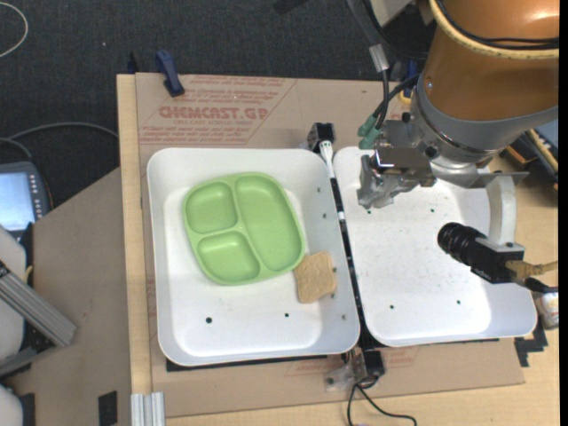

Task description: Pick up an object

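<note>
Gripper (380, 192) is hovering over the right bin (417, 300), centre-right of frame, its spread impossible to tell. Pickable things, green divided plate (241, 229) and tan square piece (315, 278), are lying in the left bin (177, 318), probably demanding a leftward reach.

Item 1 — a light-green plastic plate (244, 229) with a rounded-rectangle outline, moulded into three compartments: one long compartment on its right side and two smaller ones on its left. It lies flat, open side up, turned at a slant. Position: to the view's left of the gripper (376, 192) and slightly lower in the view, well apart from it, in the left white bin (177, 313).

Item 2 — a tan, roughly square, flat piece of porous-looking material (315, 278). It lies flat, slightly rotated. Position: below and to the left of the gripper in the view, closer to it than the plate's centre. Its upper left edge meets the plate's lower right rim; touching or overlapping cannot be determined.
</note>
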Motion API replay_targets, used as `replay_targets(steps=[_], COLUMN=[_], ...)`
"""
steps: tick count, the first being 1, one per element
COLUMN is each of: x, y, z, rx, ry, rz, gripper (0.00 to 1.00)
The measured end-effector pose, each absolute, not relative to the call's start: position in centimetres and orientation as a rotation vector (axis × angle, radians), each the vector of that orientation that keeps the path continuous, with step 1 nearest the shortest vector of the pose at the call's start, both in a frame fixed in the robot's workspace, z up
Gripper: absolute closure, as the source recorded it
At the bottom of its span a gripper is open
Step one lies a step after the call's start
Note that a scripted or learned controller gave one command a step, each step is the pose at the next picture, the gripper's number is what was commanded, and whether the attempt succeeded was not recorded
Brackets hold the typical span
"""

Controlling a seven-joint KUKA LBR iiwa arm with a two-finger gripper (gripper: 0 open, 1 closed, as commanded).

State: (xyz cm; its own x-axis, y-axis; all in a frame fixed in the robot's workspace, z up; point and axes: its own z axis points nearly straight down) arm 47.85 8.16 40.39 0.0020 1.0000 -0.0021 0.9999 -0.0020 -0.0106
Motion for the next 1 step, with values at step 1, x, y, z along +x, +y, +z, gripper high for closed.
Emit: replay_targets(steps=[1], x=[47.98], y=[9.51], z=[47.93], rx=[-2.222], ry=[-2.228], rz=[-0.014], gripper=[1.00])
